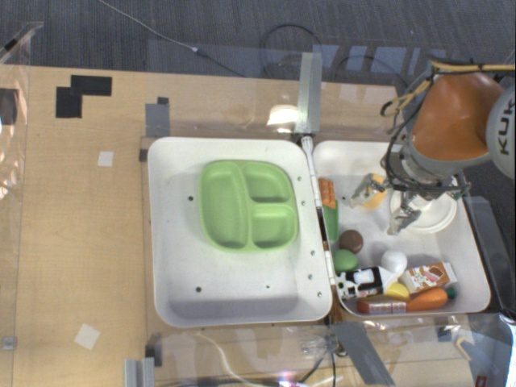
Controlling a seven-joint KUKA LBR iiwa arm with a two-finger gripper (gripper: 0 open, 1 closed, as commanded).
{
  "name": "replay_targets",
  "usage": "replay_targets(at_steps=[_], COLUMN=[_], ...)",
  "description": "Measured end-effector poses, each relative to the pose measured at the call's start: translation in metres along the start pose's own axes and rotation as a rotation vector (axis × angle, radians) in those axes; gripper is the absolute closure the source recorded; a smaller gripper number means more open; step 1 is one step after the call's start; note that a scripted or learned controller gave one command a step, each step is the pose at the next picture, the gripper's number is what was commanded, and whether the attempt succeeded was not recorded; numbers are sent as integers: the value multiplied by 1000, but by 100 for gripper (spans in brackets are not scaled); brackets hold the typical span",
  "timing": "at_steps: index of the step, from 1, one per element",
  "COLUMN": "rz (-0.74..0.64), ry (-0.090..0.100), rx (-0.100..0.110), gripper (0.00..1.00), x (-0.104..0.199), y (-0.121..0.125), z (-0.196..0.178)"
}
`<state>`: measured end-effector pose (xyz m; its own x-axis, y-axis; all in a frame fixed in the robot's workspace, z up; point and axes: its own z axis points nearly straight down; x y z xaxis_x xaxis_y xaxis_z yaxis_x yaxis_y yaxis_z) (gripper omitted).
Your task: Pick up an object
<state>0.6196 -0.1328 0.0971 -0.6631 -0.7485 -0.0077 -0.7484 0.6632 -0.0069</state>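
White bins (169, 297) — two, one green tray (247, 204), one claw (389, 202)

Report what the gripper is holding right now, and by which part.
Nothing can be seen held. The gripper hangs over the right bin with its fingers spread, above a white dish; no object sits between them.
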Motion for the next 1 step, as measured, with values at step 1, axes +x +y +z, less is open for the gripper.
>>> replay_targets(at_steps=[1], rz=[-2], ry=[-1], rx=[1], gripper=[0], x=[-34], y=[30], z=[8])
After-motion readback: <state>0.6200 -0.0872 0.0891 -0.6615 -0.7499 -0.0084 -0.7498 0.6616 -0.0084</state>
